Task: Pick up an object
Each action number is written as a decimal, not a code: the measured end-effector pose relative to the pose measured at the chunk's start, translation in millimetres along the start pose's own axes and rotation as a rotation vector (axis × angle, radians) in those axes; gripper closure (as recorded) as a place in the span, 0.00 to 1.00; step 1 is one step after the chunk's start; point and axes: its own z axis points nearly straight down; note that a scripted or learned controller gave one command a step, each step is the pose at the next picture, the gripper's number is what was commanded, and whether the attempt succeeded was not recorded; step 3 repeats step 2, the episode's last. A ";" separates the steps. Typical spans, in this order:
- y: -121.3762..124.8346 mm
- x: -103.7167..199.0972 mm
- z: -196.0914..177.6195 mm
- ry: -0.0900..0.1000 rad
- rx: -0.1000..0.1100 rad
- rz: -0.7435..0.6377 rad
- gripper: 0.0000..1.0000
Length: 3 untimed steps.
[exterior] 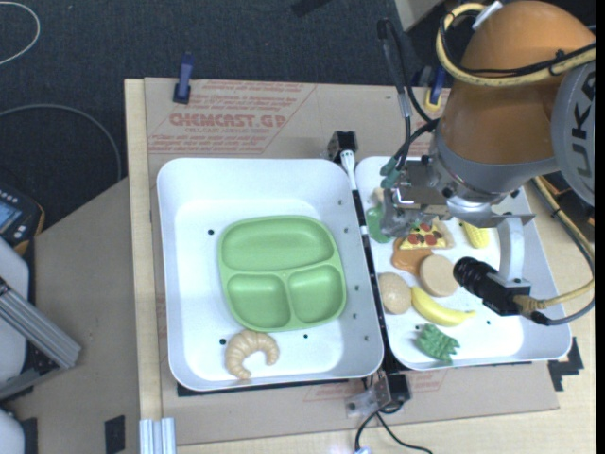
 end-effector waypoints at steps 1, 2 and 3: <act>-5.5 20.6 3.7 0.002 0.007 -0.010 1.00; -4.6 20.0 -6.9 0.001 0.004 -0.008 1.00; -4.6 20.0 -6.9 0.001 0.004 -0.008 1.00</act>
